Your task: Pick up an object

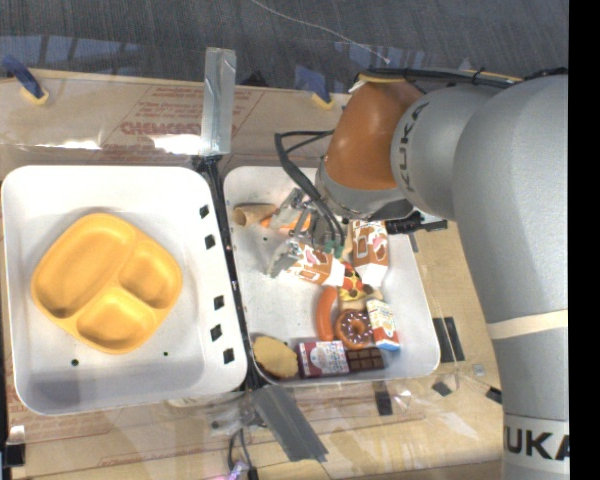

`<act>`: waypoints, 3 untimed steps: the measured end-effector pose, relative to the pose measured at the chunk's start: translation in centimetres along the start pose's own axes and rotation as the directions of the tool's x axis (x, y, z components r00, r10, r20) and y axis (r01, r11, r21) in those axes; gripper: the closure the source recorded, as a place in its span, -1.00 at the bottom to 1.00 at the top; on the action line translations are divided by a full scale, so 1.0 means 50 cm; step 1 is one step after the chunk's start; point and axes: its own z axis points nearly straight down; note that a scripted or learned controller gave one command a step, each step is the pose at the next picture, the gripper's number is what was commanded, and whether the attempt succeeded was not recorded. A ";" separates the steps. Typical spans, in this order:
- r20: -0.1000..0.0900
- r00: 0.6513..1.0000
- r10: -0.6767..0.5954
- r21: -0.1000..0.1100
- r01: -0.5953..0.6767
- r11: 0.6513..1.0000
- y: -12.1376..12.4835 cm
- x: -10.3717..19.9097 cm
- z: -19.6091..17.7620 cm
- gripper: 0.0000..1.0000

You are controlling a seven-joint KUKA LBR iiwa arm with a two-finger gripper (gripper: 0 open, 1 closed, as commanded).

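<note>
Over right bin (242, 268), arm (460, 168) slants down-left; claw (298, 238) among toys, grip unclear.

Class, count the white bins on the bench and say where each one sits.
2. One bin sits on the left, holding a yellow tray; the other bin sits on the right, under the arm.

A yellow divided tray (107, 281) lies in the left white bin (40, 193) (tilted cornerwise).
</note>
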 end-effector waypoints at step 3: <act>-0.002 0.982 0.187 0.003 -0.187 0.982 -0.029 0.052 0.001 -1.00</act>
